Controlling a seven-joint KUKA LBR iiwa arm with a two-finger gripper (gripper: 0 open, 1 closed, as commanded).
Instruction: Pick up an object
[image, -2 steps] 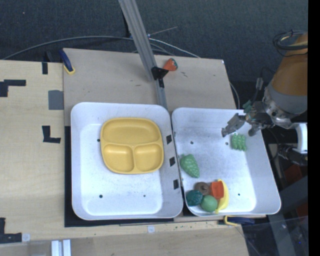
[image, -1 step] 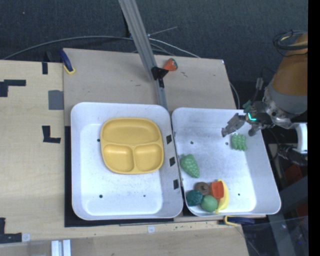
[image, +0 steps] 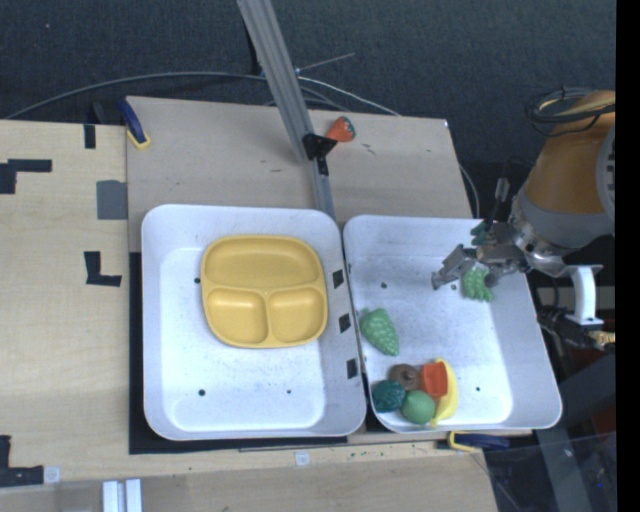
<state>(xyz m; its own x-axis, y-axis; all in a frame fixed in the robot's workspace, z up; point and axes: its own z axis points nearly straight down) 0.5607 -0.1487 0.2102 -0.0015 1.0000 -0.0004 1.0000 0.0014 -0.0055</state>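
From the camera view, I am reaching in over the right bin (image: 455, 235), my gripper (image: 470, 268) hanging above its upper right part, close to the far rim and the right wall. A small green leafy piece (image: 478, 285) is sitting right at my fingers, but I cannot tell whether they are spread or pinching it.

Taking the right bin as my landmark: its middle floor is lying bare and speckled, giving me open room below and left of my gripper. A bumpy green textured lump (image: 380, 331) is resting near its left wall. Down in its lower left corner, 5 rounded toy foods are crowding together: a brown ring (image: 404, 375), a dark green lump (image: 389, 396), a light green ball (image: 419, 407), an orange-red piece (image: 434, 378) and a yellow curved piece (image: 448, 396).

Just left of the right bin, the left bin (image: 165, 300) is holding a smooth yellow 3-compartment plate (image: 265, 290) with rounded corners.
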